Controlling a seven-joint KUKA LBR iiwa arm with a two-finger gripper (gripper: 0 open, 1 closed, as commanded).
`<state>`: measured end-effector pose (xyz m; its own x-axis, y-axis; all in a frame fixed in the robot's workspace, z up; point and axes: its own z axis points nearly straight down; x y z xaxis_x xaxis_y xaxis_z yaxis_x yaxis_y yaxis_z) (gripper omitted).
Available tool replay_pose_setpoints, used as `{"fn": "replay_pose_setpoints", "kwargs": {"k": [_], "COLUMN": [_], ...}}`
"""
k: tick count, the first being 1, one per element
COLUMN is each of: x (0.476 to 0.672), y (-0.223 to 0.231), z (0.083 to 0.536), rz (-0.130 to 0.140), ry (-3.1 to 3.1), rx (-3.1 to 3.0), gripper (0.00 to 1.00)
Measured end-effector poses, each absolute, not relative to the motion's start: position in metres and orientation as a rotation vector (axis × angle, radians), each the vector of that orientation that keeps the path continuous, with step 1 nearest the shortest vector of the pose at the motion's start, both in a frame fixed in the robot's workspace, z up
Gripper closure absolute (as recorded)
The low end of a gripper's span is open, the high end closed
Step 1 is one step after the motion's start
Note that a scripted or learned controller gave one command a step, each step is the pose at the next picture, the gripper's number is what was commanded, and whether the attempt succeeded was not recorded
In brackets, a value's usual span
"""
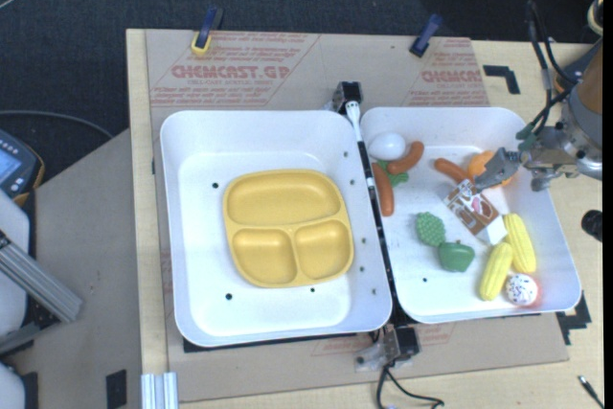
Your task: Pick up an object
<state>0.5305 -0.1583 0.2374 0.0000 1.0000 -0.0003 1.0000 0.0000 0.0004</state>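
You have 2 white bins on the bench. The left bin (192, 206) sits well away from the gripper and carries a yellow divided plate (285, 227) with 3 compartments, nothing in them. The right bin (560, 254) is the one under the gripper and holds all the small items.

The gripper (496, 170) reaches in over the far right part of that bin, low among the toys. It looks dark and blurred against an orange carrot-like piece (484, 160); you cannot tell whether its fingers are spread or pressed together, and nothing shows clearly between them.

Just below the gripper lies a brown and white packet (471, 206). Further toward the near rim from it are 2 corn cobs (510, 256) and a speckled ball (520, 288). Out to the side of it, toward the left bin: a green pepper (456, 256), a bumpy green vegetable (430, 228), 2 sausages (385, 192) and a white egg (387, 145).

Progress, as a judgement: no pick is confirmed. The likeliest target is the orange piece or the packet. Closing on 1 item and lifting it clear is what is left.
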Motion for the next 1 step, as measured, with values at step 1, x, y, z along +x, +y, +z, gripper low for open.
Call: {"fn": "replay_pose_setpoints", "kwargs": {"k": [1], "x": [0.5404], "y": [-0.0927], "z": [0.0772], "rz": [-0.001], "ry": [2.231], "rx": [2.220], "gripper": [0.00]}}
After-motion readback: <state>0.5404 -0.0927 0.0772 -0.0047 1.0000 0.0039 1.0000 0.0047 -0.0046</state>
